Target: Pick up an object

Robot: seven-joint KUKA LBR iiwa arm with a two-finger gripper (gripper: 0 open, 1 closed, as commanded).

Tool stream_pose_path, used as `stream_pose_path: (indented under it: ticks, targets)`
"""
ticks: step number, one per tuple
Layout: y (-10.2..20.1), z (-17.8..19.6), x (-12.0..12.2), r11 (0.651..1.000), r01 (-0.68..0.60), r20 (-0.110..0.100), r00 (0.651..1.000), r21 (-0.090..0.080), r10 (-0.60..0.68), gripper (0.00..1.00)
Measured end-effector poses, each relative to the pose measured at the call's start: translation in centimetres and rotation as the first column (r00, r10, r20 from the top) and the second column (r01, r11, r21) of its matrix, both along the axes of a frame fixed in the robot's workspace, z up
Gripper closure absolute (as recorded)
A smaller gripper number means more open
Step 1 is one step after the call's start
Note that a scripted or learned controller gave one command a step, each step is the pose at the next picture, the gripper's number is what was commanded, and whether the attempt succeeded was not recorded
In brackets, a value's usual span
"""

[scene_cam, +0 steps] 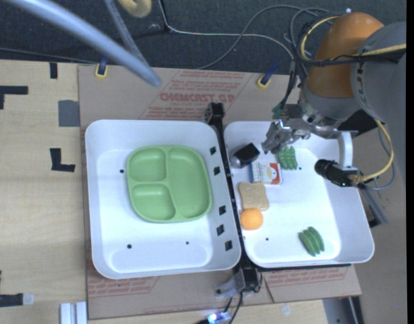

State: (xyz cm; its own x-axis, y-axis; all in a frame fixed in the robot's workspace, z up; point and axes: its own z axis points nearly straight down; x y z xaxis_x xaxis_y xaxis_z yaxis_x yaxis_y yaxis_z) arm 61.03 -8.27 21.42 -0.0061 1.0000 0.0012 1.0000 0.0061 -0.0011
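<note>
You have the gripper low over the right bin, its grip state not discernible; beneath it lie a black object, green ridged piece, small carton, tan sponge, orange, green pod; left bin holds a green divided plate

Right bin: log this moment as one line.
gripper over right bin far side | nearest: green ridged piece | green divided plate in left bin | no grasp seen

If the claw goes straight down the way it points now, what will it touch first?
Most likely the bare white floor of the right bin, close to the small green ridged item and the black object. The claw hangs between them, but depth is unclear from this slanted view, so it may clip either.
</note>
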Motion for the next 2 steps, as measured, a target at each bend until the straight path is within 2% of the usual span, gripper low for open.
stream_pose_path:
  ticks: [2]
  targets:
    - [10.1, 1.5, 3.2, 1.000, 0.000, 0.001, 1.000, 0.000, 0.000, 1.00]
